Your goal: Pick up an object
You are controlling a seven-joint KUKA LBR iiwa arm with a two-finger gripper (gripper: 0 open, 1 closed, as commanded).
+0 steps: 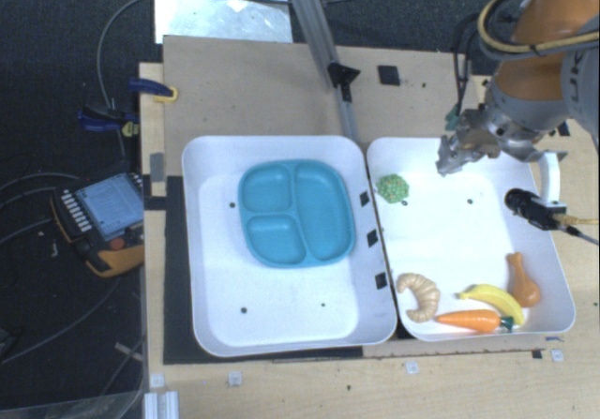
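Over right bin [562,309] far edge, gripper [452,162] is seen, finger state unclear; green broccoli [393,187] lies just left, slightly nearer; nothing held.

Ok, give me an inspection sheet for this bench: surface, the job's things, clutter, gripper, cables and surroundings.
Surface: tan bench bearing a left bin and a right bin side by side.
Job's things: in the right bin, green ball at the far left; croissant, carrot, banana and drumstick along the near edge.
Clutter: blue divided plate in the left bin.
Gripper: gripper over the right bin's far edge, holding nothing.
Cables: black cables cross the dark floor.
Surroundings: handheld pendant on the floor left of the bench; clamps at the bench's left edge.
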